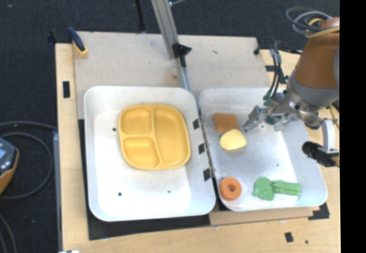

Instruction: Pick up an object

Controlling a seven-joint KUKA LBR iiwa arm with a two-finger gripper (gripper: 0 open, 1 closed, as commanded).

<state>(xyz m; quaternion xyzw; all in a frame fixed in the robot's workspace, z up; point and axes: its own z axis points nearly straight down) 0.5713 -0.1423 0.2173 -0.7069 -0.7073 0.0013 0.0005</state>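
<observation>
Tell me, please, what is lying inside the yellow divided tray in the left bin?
The yellow tray shows three bare compartments, nothing in them. What lies beneath it in the left bin is covered.

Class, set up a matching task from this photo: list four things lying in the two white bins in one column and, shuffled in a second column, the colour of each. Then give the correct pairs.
Things:
1. divided tray in the left bin
2. ring-shaped piece
3. leafy toy
4. flat block near the gripper

Colours:
A. green
B. brown
C. yellow
D. orange

Pairs: 1-C, 2-D, 3-A, 4-B
</observation>
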